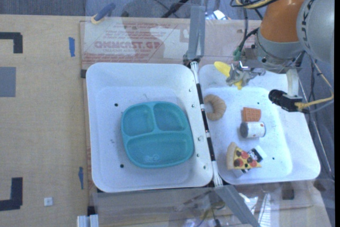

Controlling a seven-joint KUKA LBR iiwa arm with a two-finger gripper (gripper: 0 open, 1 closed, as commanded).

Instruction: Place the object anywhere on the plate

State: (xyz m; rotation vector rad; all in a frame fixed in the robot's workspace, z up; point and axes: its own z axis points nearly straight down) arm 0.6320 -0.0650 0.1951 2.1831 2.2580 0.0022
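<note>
Over right bin's far corner, pincer overlaps yellow object; finger state unclear.

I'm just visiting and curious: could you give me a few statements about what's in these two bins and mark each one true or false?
1. The teal plate lies in the left bin. True.
2. A pizza slice toy sits on the plate. False: it lies in the right bin.
3. The plate has three compartments. True.
4. The gripper is above the left bin. False: it is at the right bin's far edge, by a yellow object.
5. The curved brown object lies near the divider between the bins. True.
</note>
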